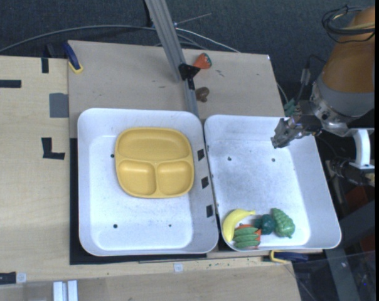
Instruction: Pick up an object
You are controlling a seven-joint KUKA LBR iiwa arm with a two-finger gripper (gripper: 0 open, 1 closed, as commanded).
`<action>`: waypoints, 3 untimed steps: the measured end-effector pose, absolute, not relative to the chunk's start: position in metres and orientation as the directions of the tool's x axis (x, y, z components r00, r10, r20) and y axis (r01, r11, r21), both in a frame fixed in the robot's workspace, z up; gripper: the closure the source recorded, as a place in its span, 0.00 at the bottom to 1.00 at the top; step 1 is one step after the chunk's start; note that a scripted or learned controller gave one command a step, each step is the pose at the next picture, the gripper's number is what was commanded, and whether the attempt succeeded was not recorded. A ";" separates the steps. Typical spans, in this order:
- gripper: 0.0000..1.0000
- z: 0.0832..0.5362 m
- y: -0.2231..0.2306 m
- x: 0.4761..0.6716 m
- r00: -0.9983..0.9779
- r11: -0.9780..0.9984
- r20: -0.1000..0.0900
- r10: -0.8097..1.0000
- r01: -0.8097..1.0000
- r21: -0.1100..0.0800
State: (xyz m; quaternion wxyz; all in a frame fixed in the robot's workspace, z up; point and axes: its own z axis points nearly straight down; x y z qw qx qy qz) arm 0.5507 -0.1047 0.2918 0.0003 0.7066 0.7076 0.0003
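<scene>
1. Toy food (257,226), the likeliest thing to pick up, lies in a small cluster at the near edge of the right bin (302,187).
2. In that cluster we see a yellow banana (234,221) on the left, a green and red piece (246,236) just beside it, a dark teal piece (265,223) in the middle, and a bumpy green vegetable (283,223) on the right. They touch or nearly touch one another.
3. We see the claw (281,135) above the far right part of the right bin, well apart from the toy food. It is small and dark, and we cannot tell how it is set; nothing shows in it.
4. The grey arm (345,74) with its orange band reaches in from the right edge of the view.
5. The left bin (89,187) holds a yellow divided tray (155,162), lying flat in its far half, with one wide compartment and two smaller ones.
6. Both bins sit side by side on the wooden desk (26,168). Beyond the bins, a grey metal bar (166,30) slants across the desk, with a small orange object (204,60) beside it.
</scene>
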 end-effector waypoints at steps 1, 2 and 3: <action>1.00 0.278 -0.047 0.555 -0.007 0.007 0.002 1.000 1.000 -0.002; 1.00 0.261 -0.004 0.547 -0.006 0.006 0.001 1.000 1.000 -0.004; 1.00 0.247 0.043 0.534 -0.006 0.006 0.001 1.000 1.000 -0.004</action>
